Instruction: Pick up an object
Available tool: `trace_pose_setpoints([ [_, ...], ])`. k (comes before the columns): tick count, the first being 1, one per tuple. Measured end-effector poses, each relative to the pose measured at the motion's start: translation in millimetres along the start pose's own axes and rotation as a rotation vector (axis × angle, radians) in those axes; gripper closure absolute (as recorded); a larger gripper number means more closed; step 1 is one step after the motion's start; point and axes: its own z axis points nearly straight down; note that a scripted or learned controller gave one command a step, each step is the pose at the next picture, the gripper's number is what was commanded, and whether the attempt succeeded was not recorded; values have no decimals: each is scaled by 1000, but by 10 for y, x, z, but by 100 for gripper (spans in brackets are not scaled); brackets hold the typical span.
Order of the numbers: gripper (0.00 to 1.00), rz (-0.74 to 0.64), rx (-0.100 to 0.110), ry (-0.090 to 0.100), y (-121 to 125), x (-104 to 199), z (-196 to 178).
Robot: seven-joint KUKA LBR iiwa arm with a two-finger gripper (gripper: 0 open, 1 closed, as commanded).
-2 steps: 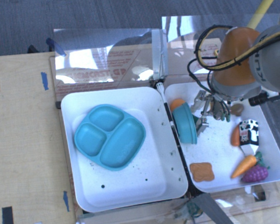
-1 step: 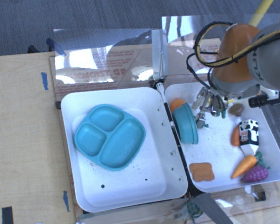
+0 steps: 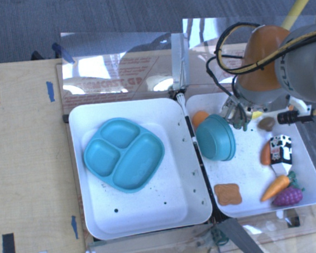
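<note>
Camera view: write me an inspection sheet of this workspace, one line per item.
Surface: two white bins side by side on a bench.
Job's things: right bin holds teal bowl on its side, carrot, purple grapes, toast slice.
Clutter: blue divided plate in left bin.
Grippers: gripper over right bin, beside bowl.
Cables: black loops by the wrist.
Surroundings: wooden board to the left.

Teal bowl [image 3: 216, 138] tipped sideways, right bin [image 3: 249, 197]
</note>
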Motion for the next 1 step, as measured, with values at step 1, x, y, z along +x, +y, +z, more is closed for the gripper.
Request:
trace_pose_setpoints([
  [1, 0, 116, 1, 2, -646, -510, 17],
])
